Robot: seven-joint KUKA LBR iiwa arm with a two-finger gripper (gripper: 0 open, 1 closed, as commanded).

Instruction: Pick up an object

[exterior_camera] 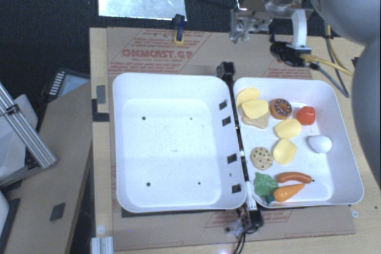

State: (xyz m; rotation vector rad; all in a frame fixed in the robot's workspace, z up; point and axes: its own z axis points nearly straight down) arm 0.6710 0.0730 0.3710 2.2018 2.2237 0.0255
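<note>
We count two shallow white plastic bins (pixel 166 83). We see four pale yellow chip-like pieces (pixel 287 128), one chocolate-glazed doughnut (pixel 280 107), one red tomato (pixel 306 115), one white egg (pixel 320 143), one speckled round cookie (pixel 261 157), one brown sausage (pixel 293 177) and one orange carrot with green leaves (pixel 288 191).

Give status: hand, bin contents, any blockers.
Hand up beyond the bins, holding nothing visible. Toy food lies in right bin: doughnut, tomato, egg, carrot. Nothing over the items.

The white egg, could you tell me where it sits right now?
The white egg lies in the right bin, near its right wall, just below the red tomato and right of the yellow pieces.
</note>
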